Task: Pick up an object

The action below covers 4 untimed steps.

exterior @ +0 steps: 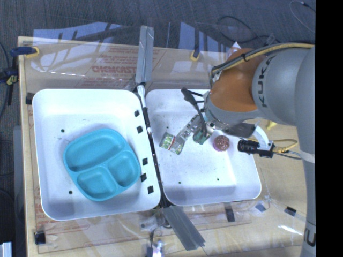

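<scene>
In the right bin (244, 183), my gripper (194, 131) reaches down from the grey and orange arm toward the bin's middle. A small green and silver packet (170, 142) lies on the floor just left of the gripper tip. A small green object (201, 138) sits right at the gripper tip; whether it is gripped is unclear. A round reddish-brown object (221, 142) rests on the floor to the gripper's right, close to the wrist.
The left bin (48, 116) bears a blue divided plate (102, 164) lying flat toward its front. A dividing rail (146, 138) with black clips separates the two bins. The arm's bulk covers the right bin's far right corner.
</scene>
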### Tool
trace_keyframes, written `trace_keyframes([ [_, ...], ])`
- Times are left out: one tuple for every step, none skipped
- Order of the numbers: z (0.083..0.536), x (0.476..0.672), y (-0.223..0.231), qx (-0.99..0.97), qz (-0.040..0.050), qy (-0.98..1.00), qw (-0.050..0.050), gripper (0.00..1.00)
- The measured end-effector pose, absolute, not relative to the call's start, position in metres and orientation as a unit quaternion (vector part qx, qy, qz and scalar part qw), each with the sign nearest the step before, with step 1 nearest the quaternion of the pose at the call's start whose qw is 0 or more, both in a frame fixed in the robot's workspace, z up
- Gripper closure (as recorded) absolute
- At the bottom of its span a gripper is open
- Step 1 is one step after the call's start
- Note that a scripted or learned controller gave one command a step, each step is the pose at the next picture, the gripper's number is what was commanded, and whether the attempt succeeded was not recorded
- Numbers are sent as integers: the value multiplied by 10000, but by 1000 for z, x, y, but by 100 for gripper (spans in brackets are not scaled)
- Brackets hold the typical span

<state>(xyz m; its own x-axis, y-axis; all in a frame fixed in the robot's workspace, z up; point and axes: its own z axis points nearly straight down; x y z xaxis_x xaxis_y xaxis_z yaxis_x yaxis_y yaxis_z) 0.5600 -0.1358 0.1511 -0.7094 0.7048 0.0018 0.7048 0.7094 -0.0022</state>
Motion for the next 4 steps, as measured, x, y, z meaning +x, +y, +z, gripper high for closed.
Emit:
trace_keyframes([
  [244,644,-137,-3696,-2,-9292,-11,100],
  [95,564,-184,-4887,-8,-8725,-21,100],
  [240,568,-148,-6071,3,-7946,-1,100],
  [120,622,-203,-4700,6,-8826,6,100],
])
